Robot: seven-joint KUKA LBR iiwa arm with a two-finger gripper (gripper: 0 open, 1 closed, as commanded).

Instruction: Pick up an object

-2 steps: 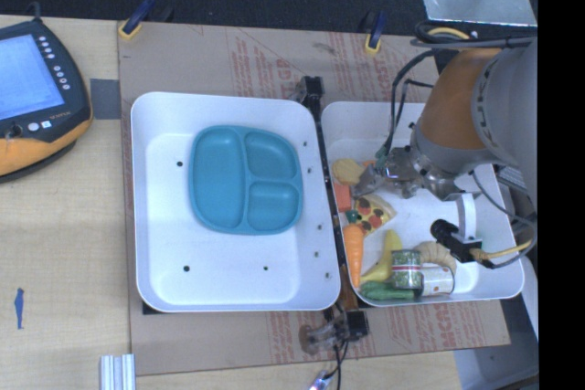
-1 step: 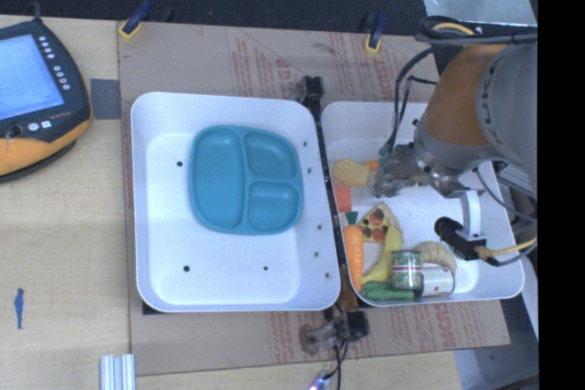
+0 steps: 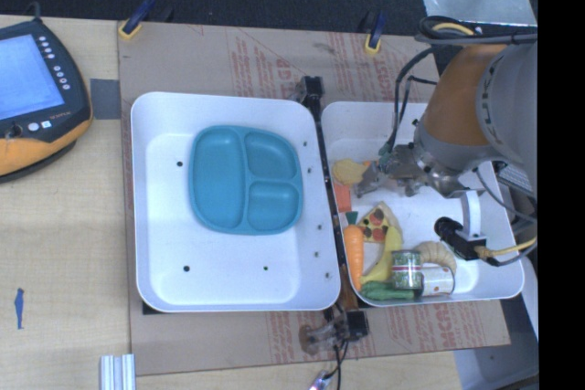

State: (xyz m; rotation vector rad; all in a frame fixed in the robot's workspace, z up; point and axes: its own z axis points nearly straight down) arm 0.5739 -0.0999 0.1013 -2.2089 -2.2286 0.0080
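My gripper (image 3: pixel 377 175) reaches down into the left part of the right bin (image 3: pixel 498 288), beside a small yellow object (image 3: pixel 346 170) at the bin's left wall. A red-orange piece (image 3: pixel 342 197) lies just below that. Nearer the front lie a pizza slice (image 3: pixel 376 224), a carrot (image 3: pixel 353 247), a yellow banana (image 3: pixel 386 258), a tin can (image 3: pixel 419 274), a green item (image 3: pixel 388 293) and a tan bread-like piece (image 3: pixel 441 252). Nothing is visibly lifted off the bin floor.
The left bin (image 3: pixel 160 224) holds a blue divided plate (image 3: pixel 245 179). A teach pendant (image 3: pixel 37 96) rests on the bench at far left. The grey-and-orange arm (image 3: pixel 475 114) and its cables (image 3: pixel 471 242) cover the right bin's right side.
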